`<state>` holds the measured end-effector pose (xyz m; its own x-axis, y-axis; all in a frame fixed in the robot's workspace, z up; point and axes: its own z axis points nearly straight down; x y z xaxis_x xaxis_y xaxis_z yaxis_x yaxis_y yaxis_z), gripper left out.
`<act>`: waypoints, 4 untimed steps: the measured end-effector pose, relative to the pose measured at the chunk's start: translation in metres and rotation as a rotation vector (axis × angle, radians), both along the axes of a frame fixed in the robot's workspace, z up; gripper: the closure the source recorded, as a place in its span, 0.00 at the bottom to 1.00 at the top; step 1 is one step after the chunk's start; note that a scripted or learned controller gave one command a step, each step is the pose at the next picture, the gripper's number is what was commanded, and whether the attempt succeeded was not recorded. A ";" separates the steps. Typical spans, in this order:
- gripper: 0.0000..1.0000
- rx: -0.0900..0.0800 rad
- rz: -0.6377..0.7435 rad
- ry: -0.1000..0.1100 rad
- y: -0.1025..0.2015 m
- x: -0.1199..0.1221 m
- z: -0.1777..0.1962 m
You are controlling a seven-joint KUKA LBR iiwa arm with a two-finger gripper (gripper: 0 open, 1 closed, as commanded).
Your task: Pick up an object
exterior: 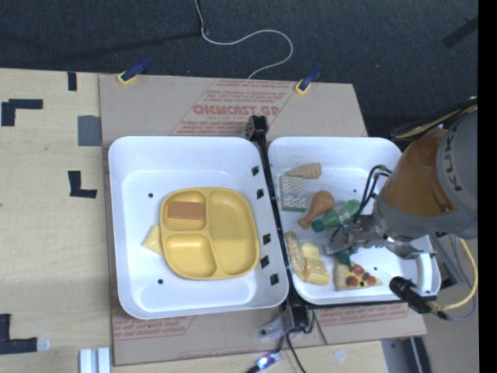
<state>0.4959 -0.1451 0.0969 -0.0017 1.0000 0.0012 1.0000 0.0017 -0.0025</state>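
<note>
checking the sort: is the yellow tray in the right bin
No, the yellow divided tray sits in the left bin; the right bin holds toy food.

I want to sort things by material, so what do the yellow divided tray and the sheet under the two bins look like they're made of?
The yellow divided tray looks like moulded plastic: one even colour, rounded compartment walls, a soft sheen. The sheet under the bins looks like matte brown cardboard: flat, dull, with red printed lettering and clips at its far edge. Both are judged by look alone.
</note>
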 end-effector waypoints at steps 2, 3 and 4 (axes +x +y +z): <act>1.00 -0.001 0.001 -0.004 0.012 0.005 0.089; 1.00 -0.001 0.000 -0.002 0.013 0.005 0.128; 1.00 -0.001 0.002 -0.001 0.060 0.035 0.117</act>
<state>0.5309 -0.0849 0.2143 -0.0039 1.0000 0.0006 1.0000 0.0039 -0.0019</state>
